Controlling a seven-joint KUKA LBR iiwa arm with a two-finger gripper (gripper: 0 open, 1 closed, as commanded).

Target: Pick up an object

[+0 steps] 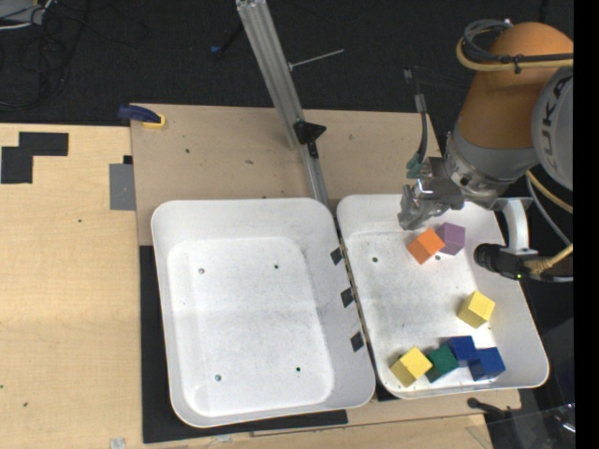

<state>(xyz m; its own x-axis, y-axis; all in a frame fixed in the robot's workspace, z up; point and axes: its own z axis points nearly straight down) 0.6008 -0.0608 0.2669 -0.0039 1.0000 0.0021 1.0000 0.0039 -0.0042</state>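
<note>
Toward the upper right of the frame, above the far end of the right-hand shallow white plastic bin [524, 368]: grey metal end effector [415, 215], hanging from the grey arm with the orange band [510, 73], tip low over the bin floor. Cannot tell how far open, and nothing seen held between its tips.

Just below and right of that tip: one small orange cube [426, 246], resting on the bin floor, turned cornerwise so that one corner points toward the lower left of the frame; no long axis to speak of, being a cube. Touching its right side: one small purple cube [453, 238], also turned at a slant.

Further down the same bin, near its right wall: one small yellow cube [476, 309], set apart from the others. Along the near edge, a cluster close together: a second yellow cube [410, 367] at the left, one green cube [441, 360] against it, then two blue cubes, one upper [461, 348] and one lower right [487, 364], touching each other. Counted in all: one orange, one purple, two yellow, one green, two blue, seven blocks.

Left of centre: second shallow white plastic bin [173, 241], side by side with the first, joined along the middle by three small black clips [347, 296]. Both bins resting on the pale wooden desk [215, 152].

Upper centre: long slanted aluminium rail [276, 68], running from the top of the frame down to the gap between the bins.
</note>
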